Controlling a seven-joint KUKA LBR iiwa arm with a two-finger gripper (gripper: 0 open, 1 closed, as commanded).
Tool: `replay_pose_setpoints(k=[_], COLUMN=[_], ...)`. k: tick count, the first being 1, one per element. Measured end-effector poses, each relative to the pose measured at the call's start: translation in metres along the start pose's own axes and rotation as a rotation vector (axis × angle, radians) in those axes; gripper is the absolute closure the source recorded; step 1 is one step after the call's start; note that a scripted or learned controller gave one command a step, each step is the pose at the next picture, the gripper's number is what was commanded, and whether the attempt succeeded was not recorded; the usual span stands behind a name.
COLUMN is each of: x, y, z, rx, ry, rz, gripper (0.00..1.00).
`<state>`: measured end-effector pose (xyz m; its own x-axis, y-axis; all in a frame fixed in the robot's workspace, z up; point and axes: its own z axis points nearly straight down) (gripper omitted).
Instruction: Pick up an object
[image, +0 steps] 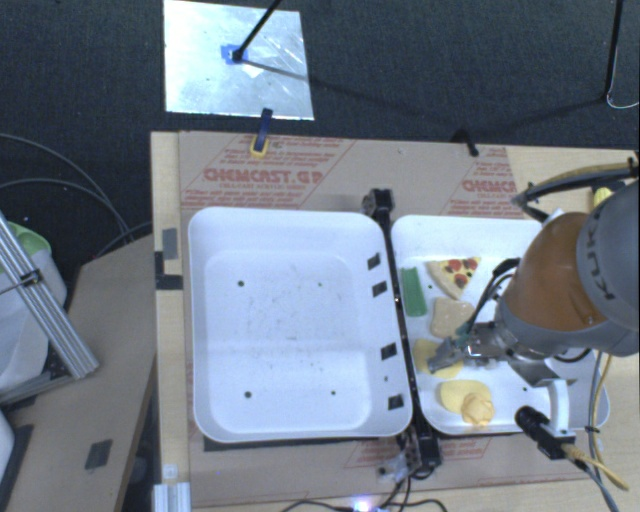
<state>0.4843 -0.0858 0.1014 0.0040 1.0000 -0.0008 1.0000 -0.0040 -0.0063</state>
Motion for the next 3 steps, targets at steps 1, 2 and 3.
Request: replay_pose_setpoints(k=[1,2,3], x=[-0.016,0.055,0.105], y=[0.085,0.040,0.020], z=[-0.015,-0.087,-0.214], rx=[-0.016,-0.010,-0.023], ry=[-0.002,0.004,0.005], rz=[-0.009,-0.013,-0.016], gripper=[0.00,0.00,0.00])
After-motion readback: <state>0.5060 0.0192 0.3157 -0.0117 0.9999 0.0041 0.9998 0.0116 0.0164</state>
